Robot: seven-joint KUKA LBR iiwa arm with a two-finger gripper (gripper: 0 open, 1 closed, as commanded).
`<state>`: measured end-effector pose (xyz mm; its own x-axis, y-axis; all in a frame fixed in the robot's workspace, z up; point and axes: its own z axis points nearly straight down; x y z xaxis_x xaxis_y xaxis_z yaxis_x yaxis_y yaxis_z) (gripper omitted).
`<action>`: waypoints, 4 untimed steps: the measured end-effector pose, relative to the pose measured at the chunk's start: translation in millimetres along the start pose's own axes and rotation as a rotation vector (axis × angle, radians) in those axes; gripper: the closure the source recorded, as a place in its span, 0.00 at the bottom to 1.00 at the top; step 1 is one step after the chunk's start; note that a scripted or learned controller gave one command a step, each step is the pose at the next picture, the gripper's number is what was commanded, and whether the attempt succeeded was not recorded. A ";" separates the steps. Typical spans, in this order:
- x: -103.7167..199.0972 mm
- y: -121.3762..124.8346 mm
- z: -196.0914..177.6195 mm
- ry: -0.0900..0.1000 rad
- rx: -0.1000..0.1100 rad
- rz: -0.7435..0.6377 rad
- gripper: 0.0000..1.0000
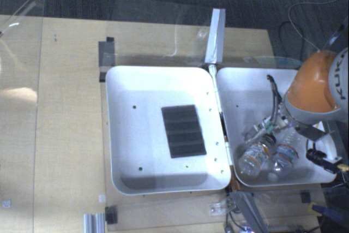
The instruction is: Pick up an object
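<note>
1. Camera view: the arm (pixel 319 84) reaches in from the right of the frame and hangs over the right bin (pixel 245 82). Its end effector (pixel 271 124) sits low among the objects in the lower middle of that bin.
2. Whether the end effector is wide, narrow or holding anything I cannot tell; the wrist and the clutter hide it.
3. The likely things to pick are two clear plastic bottles lying side by side at the lower part of the right bin: a left bottle (pixel 254 159) and a right bottle (pixel 284 156), touching or nearly so.
4. Handling, as a judgement: both look empty or near empty, so light. Thin clear walls would give under a squeeze and be slippery, and a round body can roll away from a push.
5. Best hold, I judge, is across the body near the middle or toward the stiffer neck, closing across the long axis.
6. Each bottle's long axis runs diagonally, from the base at lower left up to the cap end at upper right, toward the end effector.
7. The left bin (pixel 122 117) carries a dark ribbed rectangular pad (pixel 183 130) at its middle, well apart from the bottles.
</note>
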<state>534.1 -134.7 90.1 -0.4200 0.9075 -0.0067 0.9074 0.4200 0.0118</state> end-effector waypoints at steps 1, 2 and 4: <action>0.2 3.8 -12.3 -0.002 -0.008 0.002 1.00; 0.2 3.6 -12.3 -0.002 -0.008 0.001 0.00; 24.3 -34.2 -0.9 -0.006 -0.005 0.106 0.00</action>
<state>492.8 -127.0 90.4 -0.3211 0.9470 -0.0114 0.9468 0.3212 0.0178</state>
